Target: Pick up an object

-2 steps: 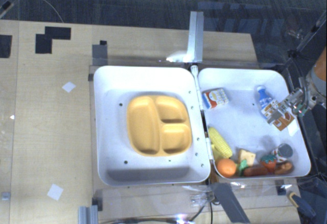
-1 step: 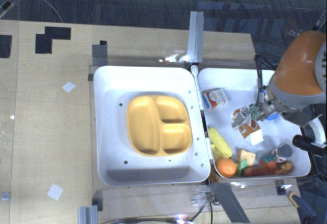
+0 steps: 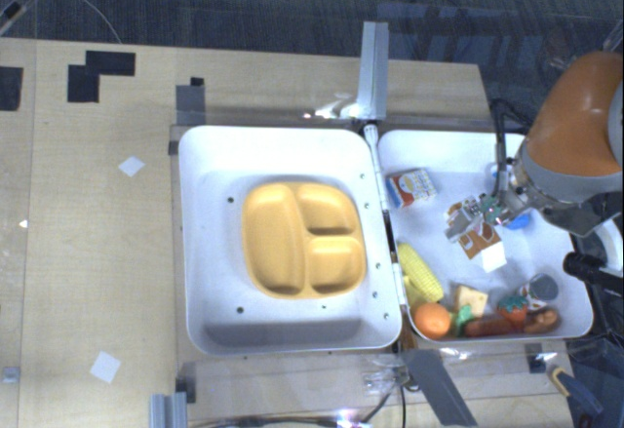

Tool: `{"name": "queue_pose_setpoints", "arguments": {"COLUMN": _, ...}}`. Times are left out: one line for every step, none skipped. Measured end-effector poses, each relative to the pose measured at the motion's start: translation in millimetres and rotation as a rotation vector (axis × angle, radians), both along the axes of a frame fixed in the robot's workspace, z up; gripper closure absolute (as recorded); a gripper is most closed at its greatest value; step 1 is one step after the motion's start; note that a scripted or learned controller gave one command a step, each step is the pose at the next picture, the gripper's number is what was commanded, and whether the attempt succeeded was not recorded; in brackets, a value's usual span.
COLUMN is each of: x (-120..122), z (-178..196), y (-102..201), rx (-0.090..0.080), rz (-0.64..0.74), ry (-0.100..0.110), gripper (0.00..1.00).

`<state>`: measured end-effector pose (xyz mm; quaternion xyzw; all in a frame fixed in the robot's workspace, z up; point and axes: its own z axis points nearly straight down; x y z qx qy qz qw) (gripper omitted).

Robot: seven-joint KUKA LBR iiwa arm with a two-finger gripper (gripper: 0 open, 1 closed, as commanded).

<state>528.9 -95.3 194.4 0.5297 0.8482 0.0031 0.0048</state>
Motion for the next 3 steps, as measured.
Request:
{"name": "queue_pose_setpoints", "arguments": {"x": 2, "z": 11, "y": 1, "rx": 0.000, "rz": 0.006, "ry": -0.006, "gripper": 1.00}}
{"name": "queue_pose_setpoints", "arguments": {"x": 4, "z": 22, "y": 2, "rx": -0.001, "rz": 0.013, "ry": -0.012, "gripper": 1.00}}
{"name": "queue_pose_setpoints", "arguments": {"x": 55, "z": 11, "y": 30, "rx": 0.003, "rz": -0.349, "ry": 0.009, "gripper": 1.00}}
